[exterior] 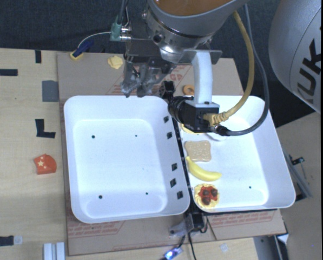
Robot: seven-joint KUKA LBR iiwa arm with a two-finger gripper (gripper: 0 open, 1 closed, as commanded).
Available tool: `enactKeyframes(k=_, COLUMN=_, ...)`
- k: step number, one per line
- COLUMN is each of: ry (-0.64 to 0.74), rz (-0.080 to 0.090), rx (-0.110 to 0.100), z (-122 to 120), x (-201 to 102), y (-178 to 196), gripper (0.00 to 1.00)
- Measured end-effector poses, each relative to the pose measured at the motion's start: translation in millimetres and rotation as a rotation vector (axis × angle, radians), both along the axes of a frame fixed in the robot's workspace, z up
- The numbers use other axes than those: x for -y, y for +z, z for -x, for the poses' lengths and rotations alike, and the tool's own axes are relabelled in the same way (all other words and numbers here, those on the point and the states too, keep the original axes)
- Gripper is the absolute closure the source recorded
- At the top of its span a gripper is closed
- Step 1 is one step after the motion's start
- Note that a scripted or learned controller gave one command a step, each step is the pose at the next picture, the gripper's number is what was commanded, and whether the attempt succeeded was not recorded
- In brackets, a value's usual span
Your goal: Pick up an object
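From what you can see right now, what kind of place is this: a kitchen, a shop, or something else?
Most likely a robotics lab bench for grasping trials. Two white bins sit on taped cardboard, the right bin holds toy food such as a banana, and a grey arm with loose cables hangs above.

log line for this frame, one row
arm: reaching in over bins | gripper: above far edge of left bin | right bin: toast, banana, tart | grasp: none seen
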State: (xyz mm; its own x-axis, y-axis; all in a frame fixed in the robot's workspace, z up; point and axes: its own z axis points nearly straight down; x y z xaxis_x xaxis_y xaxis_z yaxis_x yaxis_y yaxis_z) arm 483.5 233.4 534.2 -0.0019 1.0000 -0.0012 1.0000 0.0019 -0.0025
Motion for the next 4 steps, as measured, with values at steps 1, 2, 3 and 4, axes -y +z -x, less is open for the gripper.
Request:
enactKeyframes(k=1, ry=0.000, rz=0.000, rx=0.000, z=0.0, x=0.0, y=0.0, gripper=1.00)
enactKeyframes(k=2, ry=0.000, rz=0.000, rx=0.000, z=0.0, x=0.0, y=0.0, gripper=1.00)
enactKeyframes(k=3, ry=0.000, rz=0.000, rx=0.000, z=0.0, x=0.0, y=0.0, gripper=1.00)
enactKeyframes(k=4, ry=0.000, rz=0.000, rx=0.000, z=0.0, x=0.1, y=0.0, gripper=1.00)
